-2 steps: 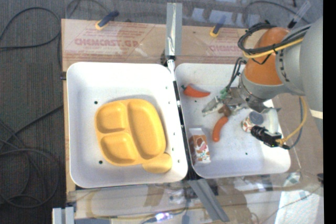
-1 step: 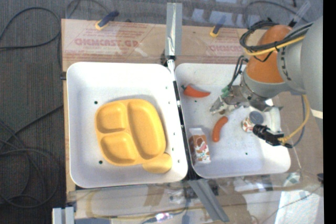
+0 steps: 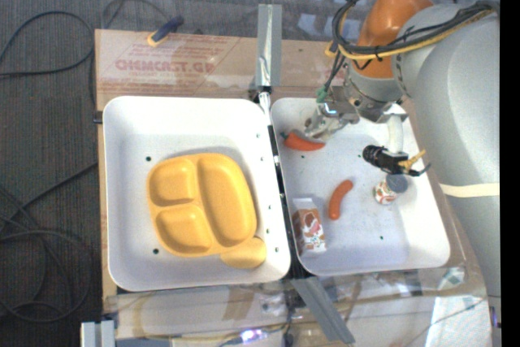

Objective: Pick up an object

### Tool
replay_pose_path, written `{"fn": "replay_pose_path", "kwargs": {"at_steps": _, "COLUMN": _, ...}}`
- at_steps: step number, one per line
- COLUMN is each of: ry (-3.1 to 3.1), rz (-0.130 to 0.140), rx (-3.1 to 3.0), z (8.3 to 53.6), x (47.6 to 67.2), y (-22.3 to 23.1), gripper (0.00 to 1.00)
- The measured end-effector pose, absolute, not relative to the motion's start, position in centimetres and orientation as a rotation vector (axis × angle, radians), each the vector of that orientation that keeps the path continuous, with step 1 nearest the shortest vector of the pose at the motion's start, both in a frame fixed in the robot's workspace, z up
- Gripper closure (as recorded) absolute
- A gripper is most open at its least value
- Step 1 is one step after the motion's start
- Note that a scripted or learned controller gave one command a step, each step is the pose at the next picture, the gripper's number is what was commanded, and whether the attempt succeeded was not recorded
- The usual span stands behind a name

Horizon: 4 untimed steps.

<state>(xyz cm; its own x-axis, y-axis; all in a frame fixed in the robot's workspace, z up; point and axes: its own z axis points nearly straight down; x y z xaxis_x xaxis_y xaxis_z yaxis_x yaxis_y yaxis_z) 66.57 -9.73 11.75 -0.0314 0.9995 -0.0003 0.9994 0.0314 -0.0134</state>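
My gripper point(image 3: 322, 124) hangs low over the far left part of the right bin point(image 3: 422, 244). A red-orange sausage-shaped piece point(image 3: 304, 143) lies just in front of and below the gripper, close to the bin's left wall; I cannot tell whether they touch. An orange sausage point(image 3: 340, 198) lies in the middle of the same bin. A small brown packet point(image 3: 309, 230) rests near the bin's front left corner. A little round, pale object point(image 3: 384, 193) sits toward the right.
The left bin point(image 3: 122, 126) holds a yellow divided plate point(image 3: 201, 201) with a yellow rounded lump point(image 3: 244, 254) at its front right. The arm's grey body fills the space right of the right bin. Cardboard lies behind the bins.
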Motion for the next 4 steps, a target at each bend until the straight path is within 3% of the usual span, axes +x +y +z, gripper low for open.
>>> {"fn": "replay_pose_path", "kwargs": {"at_steps": 1, "ry": -2.257, "rz": 0.007, "rx": -2.187, "z": 12.0, "x": 66.8, "y": -9.8, "gripper": 0.0}}
{"fn": "replay_pose_path", "kwargs": {"at_steps": 2, "ry": -2.208, "rz": -0.005, "rx": -2.244, "z": 8.9, "x": 56.4, "y": -12.6, "gripper": 0.0}}
{"fn": "replay_pose_path", "kwargs": {"at_steps": 3, "ry": -2.21, "rz": -0.009, "rx": -2.245, "z": 9.9, "x": 56.5, "y": -12.6, "gripper": 1.0}}
{"fn": "replay_pose_path", "kwargs": {"at_steps": 4, "ry": -2.206, "rz": 0.004, "rx": -2.239, "z": 18.4, "x": 62.7, "y": -7.2, "gripper": 1.0}}
